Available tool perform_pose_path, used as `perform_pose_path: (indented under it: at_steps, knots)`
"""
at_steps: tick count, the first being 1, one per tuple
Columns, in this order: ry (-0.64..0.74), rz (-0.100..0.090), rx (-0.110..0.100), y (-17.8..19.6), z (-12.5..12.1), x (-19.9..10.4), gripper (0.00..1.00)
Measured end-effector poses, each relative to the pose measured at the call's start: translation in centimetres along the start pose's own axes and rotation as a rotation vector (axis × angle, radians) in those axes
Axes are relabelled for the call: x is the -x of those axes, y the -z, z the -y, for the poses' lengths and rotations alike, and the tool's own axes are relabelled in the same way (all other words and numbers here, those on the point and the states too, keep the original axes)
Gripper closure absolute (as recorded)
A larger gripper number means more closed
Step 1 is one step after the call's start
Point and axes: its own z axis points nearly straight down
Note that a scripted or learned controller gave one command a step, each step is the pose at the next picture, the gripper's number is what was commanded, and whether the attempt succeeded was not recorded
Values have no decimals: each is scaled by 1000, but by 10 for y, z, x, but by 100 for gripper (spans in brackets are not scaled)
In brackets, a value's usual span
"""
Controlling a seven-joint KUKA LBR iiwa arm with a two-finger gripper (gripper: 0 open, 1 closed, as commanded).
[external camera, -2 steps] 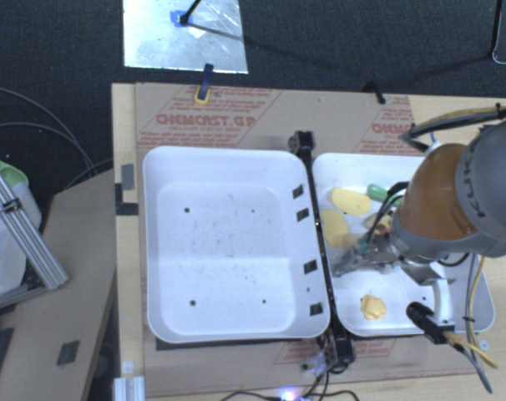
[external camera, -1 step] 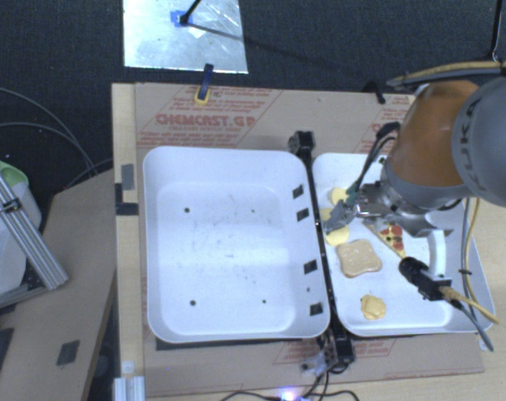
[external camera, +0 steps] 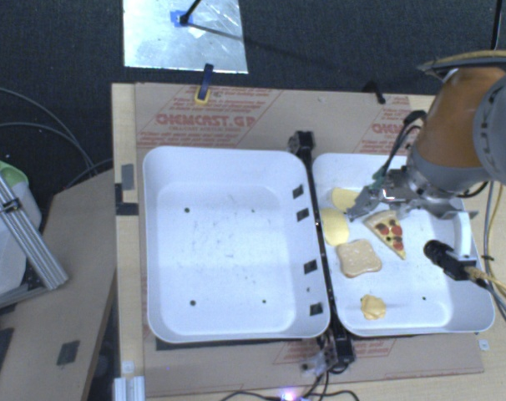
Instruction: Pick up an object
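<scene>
The pizza slice (external camera: 389, 230) lies flat in the right bin (external camera: 424, 301), approx. mid-bin and toward the far side. It's a flat wedge w/ an orange-tan face and red spots that look like topping. Its long axis runs diagonally, w/ the wide crust end to the upper left and the tip to the lower right in the camera view. The gripper (external camera: 363, 207) hangs just beside the crust end, angled down and to the left. We can't tell whether it's open or closed, and we see nothing held in it. On its other side sits a pale yellow piece (external camera: 343, 197), flat w/ soft edges. Below that is a rounder yellow disc (external camera: 334, 226), close to the bin's left wall. A toast slice (external camera: 359, 259), tan w/ a browner rim and roughly square, rests near the pizza's left side; we can't tell if they touch. A small knobbly yellow lump (external camera: 372, 307) sits apart, near the front wall. The arm (external camera: 457, 124) shows a glossy orange band over grey metal. The left bin (external camera: 228, 249) is smooth white plastic w/ rounded corners and faint scuffs. Both bins sit on a brown board (external camera: 236, 111) w/ red print, and beyond it a shiny silver sheet (external camera: 153, 23) lies on dark carpet.
</scene>
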Motion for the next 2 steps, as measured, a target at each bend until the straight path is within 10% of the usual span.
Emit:
perform_pose_path:
  at_steps: [1,2]
  knots:
    - [11,-6,-4,10,34,-62,0]
    - [-5,2,-3,-13,13,42,0]
